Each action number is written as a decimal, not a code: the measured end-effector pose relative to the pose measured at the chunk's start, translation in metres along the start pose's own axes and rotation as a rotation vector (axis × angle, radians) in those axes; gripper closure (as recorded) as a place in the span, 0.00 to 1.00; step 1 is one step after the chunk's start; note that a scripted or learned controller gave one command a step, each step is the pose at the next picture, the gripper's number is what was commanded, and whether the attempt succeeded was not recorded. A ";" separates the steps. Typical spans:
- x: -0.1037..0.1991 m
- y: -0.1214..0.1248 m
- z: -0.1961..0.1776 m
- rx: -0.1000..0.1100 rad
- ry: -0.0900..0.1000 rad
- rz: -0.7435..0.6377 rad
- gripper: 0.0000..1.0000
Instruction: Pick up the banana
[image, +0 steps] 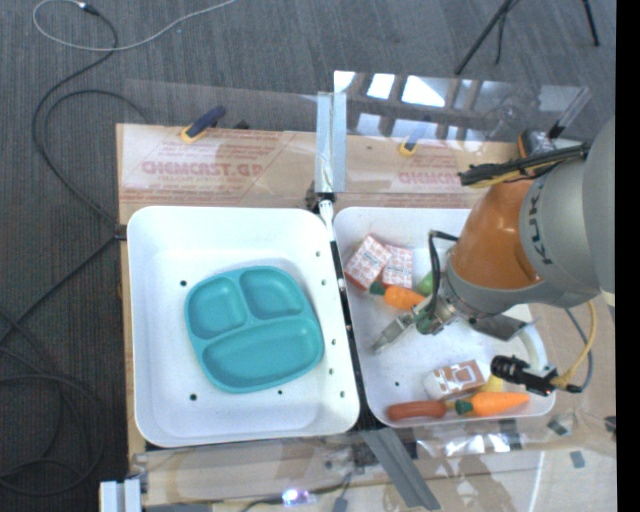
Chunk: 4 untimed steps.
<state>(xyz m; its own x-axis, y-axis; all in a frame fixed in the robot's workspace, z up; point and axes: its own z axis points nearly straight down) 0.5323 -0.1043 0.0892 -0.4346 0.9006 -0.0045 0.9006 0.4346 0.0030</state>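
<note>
My gripper (398, 330) hangs low over the middle of the right bin (372, 390), pointing down and left, with bare bin floor under its tip. A small yellow piece (497, 384) peeks out between a red-and-white carton (455, 379) and a carrot (492, 403) at the bin's front right. It may be the banana, but I cannot tell. The grey and orange arm (500, 250) covers the right part of this bin. Nothing shows in the gripper.
Two small red-and-white boxes (380, 263) lie at the right bin's back left, with a second carrot (402, 296) and a green item (428, 283) beside them. A red sausage (418, 410) lies at the front. The left bin (160, 400) holds a teal divided plate (255, 326).
</note>
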 end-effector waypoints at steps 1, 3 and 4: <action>-0.013 0.020 0.001 -0.002 0.004 0.235 0.00; 0.078 0.069 -0.093 0.007 0.005 0.120 0.00; 0.130 0.015 -0.094 0.005 0.006 -0.232 0.00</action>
<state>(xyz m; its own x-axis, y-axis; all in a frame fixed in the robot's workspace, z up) 0.4892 0.0198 0.1831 -0.6301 0.7765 0.0016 0.7765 0.6301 -0.0019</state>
